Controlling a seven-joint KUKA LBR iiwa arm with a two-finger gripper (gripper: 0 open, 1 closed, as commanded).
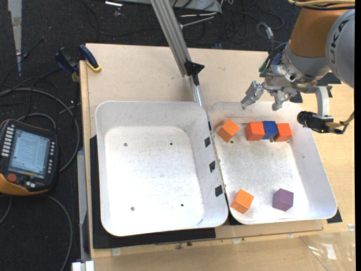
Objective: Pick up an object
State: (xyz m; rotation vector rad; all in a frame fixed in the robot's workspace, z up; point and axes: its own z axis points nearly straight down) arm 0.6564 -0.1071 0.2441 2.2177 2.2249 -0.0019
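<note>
Camera view from above the bench: nearest the lower edge, in the right bin (316, 168), an orange cube (242, 200) sits close to the bin's left wall, with a purple cube (283, 199) off to its right, the two apart from each other. The left bin (113, 151) lies beside it, its right rim meeting the right bin's left rim along a row of small black clips (212, 165).

Farther up the right bin, a tilted orange block (228, 130) rests near the left wall. To its right stands a row of three blocks touching side to side: an orange block (255, 131), a blue block (269, 129) and another orange block (284, 132).

Beyond that row, the gripper (264, 99) hangs above the far rim of the right bin, its two fingers spread apart with nothing between them; it seems to be clear of the blocks, though its height over them is hard to judge from this slant. The grey arm (321, 33) with its orange band reaches in from the right.

At far left, off the bench, a handheld control pendant (27, 157) lies on the dark floor among cables
</note>
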